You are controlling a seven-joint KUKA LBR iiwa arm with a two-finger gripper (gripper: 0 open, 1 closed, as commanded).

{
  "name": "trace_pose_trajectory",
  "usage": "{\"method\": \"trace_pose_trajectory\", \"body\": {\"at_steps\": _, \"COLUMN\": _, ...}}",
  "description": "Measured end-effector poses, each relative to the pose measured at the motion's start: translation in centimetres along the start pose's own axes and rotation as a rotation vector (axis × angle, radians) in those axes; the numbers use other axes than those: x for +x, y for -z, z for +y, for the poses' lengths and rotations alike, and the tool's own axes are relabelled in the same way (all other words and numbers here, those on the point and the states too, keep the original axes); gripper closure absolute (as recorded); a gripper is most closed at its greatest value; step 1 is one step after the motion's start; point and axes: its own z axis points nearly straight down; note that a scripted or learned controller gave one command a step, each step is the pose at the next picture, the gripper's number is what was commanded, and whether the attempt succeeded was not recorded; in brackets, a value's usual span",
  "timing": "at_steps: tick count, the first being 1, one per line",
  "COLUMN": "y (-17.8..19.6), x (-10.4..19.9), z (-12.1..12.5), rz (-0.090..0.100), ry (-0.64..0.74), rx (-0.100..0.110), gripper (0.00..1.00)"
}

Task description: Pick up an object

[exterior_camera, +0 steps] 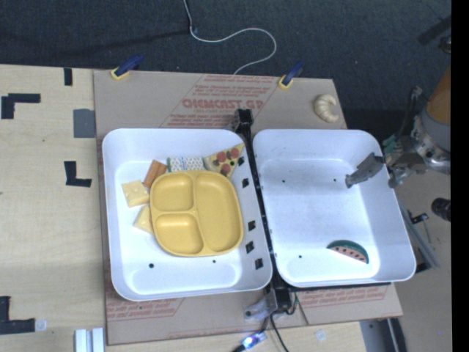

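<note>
1. Over the right shallow white bin's (381, 218) far right rim hovers the grey two-finger gripper (374, 171); whether its jaws are wide or narrow, I cannot tell.
2. Near that bin's front lies a watermelon-slice toy (349, 251), apart from the gripper.
3. Left shallow white bin (121, 255) holds a yellow divided plastic plate (196, 213).

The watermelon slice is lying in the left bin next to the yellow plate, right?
Not quite. The camera view shows the watermelon slice lying in the right bin, near its front edge; the yellow plate sits in the left bin.
</note>
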Motion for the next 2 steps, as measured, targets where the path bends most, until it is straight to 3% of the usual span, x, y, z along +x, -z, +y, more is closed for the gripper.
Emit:
{"method": "trace_pose_trajectory", "body": {"at_steps": 1, "y": 0.7, "x": 0.0, "z": 0.2, "rz": -0.003, "ry": 0.003, "rx": -0.012, "gripper": 0.00}}
{"method": "trace_pose_trajectory", "body": {"at_steps": 2, "y": -5.3, "x": -0.8, "z": -0.1, "rz": -0.002, "ry": 0.002, "rx": -0.006, "gripper": 0.00}}
